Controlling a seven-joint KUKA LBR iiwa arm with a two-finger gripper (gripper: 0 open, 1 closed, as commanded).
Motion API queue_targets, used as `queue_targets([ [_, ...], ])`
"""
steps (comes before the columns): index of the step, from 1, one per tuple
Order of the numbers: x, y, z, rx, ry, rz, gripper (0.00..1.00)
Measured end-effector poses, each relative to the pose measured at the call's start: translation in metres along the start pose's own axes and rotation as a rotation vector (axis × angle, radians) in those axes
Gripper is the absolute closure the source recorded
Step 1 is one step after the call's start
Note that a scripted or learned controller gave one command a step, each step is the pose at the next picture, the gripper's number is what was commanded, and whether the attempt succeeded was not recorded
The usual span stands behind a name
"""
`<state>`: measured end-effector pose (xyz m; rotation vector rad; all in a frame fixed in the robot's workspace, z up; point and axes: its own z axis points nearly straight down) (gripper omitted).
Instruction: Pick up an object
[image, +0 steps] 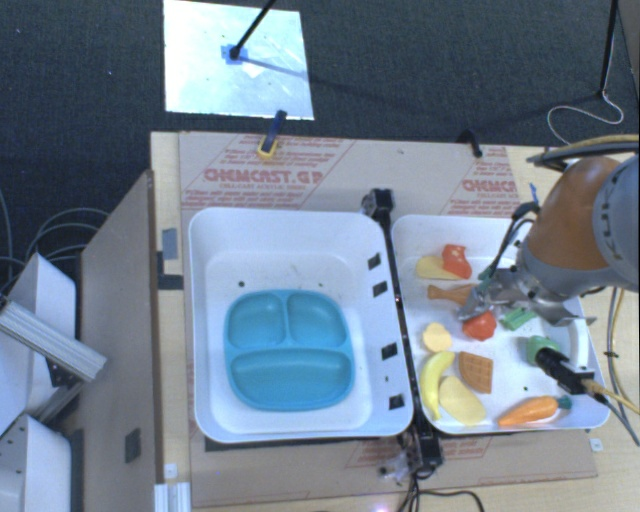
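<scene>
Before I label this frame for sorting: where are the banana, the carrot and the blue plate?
banana (431, 376): camera view, middle of its curve.
carrot (528, 410): camera view, orange body.
blue plate (290, 374): camera view, large lower compartment.

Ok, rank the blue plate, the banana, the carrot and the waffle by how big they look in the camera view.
1. blue plate, by far
2. banana and carrot, too alike to rank
3. waffle, smallest

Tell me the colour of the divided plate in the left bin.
Light blue plate, shown in the camera view.
</scene>
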<state>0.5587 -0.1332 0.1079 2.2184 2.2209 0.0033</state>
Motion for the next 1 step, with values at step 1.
queue_targets([
  [1,0.0774,0.0268,-0.0814,-0.006,0.002,-0.010,1.00],
])
